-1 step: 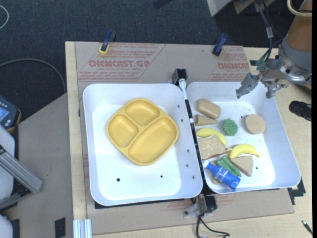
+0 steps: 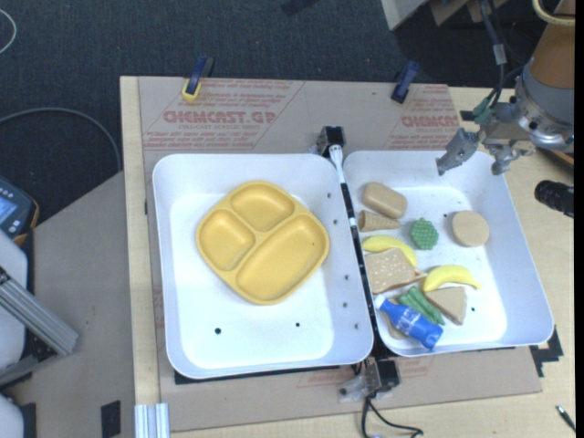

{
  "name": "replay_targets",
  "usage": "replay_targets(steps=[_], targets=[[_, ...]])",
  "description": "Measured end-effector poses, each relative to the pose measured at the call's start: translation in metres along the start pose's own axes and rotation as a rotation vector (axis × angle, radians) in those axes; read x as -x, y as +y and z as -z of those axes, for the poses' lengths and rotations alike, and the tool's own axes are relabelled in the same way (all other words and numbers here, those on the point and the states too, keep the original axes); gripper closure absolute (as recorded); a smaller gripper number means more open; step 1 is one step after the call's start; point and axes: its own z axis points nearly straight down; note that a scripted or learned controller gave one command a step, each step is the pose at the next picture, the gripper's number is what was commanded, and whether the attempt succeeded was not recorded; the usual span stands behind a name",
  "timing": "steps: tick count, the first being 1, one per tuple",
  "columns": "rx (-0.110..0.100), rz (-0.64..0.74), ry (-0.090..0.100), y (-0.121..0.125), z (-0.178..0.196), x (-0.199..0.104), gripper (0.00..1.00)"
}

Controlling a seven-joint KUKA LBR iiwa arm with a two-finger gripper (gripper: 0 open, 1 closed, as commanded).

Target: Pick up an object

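The right bin holds several toy foods: a tan bread loaf, a green broccoli piece, a round tan cookie, two yellow bananas, a toast slice, green beans, a sandwich wedge and a blue bottle. My gripper hangs open above the bin's far right corner, above and behind the cookie, with nothing between its fingers.
The left bin bears a yellow divided plate. A black clamp sits at the far end of the divider between the bins. Blue clips hold the cardboard's far edge. The arm's grey wrist enters from the upper right.
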Motion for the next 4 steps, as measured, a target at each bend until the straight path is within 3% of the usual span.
replay_targets(steps=[3, 4], targets=[[-0.008, 0.000, 0.003, -0.010, -0.155, 0.004, 0.00], [-0.006, 0.001, 0.002, -0.011, -0.180, 0.003, 0.00]])
